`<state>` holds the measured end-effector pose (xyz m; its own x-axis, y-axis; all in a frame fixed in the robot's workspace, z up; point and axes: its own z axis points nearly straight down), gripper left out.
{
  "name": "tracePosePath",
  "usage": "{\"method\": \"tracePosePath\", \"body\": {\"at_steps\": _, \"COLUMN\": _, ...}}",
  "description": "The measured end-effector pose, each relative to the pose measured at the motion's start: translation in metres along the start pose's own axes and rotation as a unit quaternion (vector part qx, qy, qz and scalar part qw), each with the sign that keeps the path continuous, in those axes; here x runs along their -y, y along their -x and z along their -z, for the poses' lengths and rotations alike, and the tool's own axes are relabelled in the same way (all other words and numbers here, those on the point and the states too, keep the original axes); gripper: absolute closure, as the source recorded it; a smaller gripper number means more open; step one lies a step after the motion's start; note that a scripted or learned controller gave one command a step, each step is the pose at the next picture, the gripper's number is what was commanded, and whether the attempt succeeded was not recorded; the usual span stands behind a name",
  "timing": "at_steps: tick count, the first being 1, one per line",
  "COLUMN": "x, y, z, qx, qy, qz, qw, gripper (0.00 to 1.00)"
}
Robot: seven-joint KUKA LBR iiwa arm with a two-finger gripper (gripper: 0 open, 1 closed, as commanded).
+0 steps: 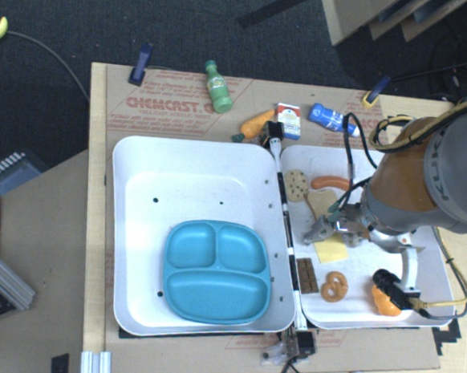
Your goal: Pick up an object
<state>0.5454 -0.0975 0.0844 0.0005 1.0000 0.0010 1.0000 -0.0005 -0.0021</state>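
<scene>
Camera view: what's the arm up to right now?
The KUKA arm is down in the right bin, its gripper low over toy food: a yellow cheese slice, with a pretzel, hot dog and cookie nearby. Nothing visibly lifted yet. The left bin holds a blue divided plate.

We count two white bins [138,174] and one blue divided plate [216,270]. The right bin holds one pretzel [335,285], one sausage [330,182] and one cookie [297,183].
</scene>
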Motion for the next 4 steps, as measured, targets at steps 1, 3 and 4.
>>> {"method": "tracePosePath", "body": {"at_steps": 1, "x": 0.016, "y": -0.005, "z": 0.0, "qx": 0.0, "qy": 0.0, "qz": 0.0, "qw": 1.0, "gripper": 0.0}}
{"method": "tracePosePath", "body": {"at_steps": 3, "x": 0.016, "y": -0.005, "z": 0.01, "qx": 0.001, "qy": 0.002, "qz": 0.0, "qw": 1.0, "gripper": 0.0}}
{"method": "tracePosePath", "body": {"at_steps": 4, "x": -0.035, "y": 0.011, "z": 0.0, "qx": 0.001, "qy": 0.002, "qz": 0.001, "qw": 1.0, "gripper": 0.0}}
